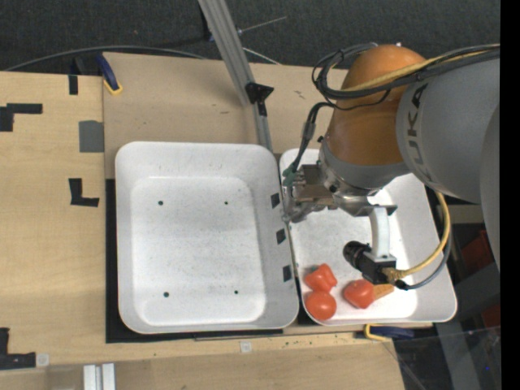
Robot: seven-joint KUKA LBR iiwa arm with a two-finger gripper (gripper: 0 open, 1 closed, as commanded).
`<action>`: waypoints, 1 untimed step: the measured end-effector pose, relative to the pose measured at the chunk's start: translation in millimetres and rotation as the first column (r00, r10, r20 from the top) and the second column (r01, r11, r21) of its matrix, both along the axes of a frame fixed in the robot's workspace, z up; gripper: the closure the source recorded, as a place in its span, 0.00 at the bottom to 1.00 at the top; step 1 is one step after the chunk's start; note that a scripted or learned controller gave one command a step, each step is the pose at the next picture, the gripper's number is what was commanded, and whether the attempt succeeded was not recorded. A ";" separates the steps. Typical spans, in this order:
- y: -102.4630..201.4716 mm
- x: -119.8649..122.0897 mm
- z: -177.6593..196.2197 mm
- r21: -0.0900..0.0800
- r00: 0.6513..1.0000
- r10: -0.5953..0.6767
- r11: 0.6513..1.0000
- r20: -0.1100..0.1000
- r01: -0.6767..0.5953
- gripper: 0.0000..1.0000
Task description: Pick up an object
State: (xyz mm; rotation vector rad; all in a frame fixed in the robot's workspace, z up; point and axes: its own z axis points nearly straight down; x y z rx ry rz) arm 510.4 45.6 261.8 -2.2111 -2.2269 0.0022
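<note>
Because the grey arm's two-finger gripper (294,204) hangs over the upper-left part of the right-hand shallow white bin (422,201), just beside the seam with the left-hand white bin (195,234), it is well apart from anything it could pick up — whether it is released or clenched I cannot tell, since the wrist body hides it.

The candidates are three small orange-red rounded pieces of plastic fruit (322,279) clustered at the near end of the right bin, close to its front rim. Two sit almost touching; the third (358,293) lies a little to the right.

The likely failure is a descent where the gripper now hangs, closing on bare bin floor or catching the wall — or, over the cluster, nudging neighbours aside.

The pieces look stubby; the rightmost seems to taper toward the right, but no clear long axis can be read.
</note>
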 end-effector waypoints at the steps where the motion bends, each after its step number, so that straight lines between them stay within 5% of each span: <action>1: 55.2 2.4 -10.0 -0.001 1.000 0.000 1.000 0.000 0.000 1.00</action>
